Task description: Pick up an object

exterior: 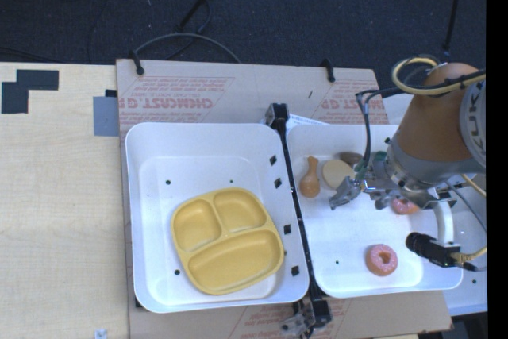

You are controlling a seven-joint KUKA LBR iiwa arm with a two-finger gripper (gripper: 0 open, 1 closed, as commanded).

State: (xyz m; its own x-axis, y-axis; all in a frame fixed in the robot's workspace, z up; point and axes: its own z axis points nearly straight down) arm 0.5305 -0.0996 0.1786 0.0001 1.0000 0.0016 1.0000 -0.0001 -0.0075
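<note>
Here the arm (432, 131) comes in from the right edge of the worktop (63, 202), its orange band bulking over the right bin's (349, 282) far right corner. The wrist bends down and toward the divider between the bins, so the pincer (347, 194) hangs low over the middle of the right bin. Its fingers are small and dark against the clutter, and I cannot tell whether they are spread or pressed together; nothing can be made out between them.

Just beside the pincer, toward the divider, lies a tan wooden piece (309, 179) shaped like a small pestle. A flat beige piece (336, 171) lies next to it, near the bin's far wall. A pink doughnut (382, 260) rests flat on the bin floor near the near edge, well apart from the pincer. Another pink thing (404, 206) peeks out under the wrist, mostly hidden.

The left bin (151, 171) carries a yellow tray (228, 239) with three compartments, lying toward its near right corner.
</note>
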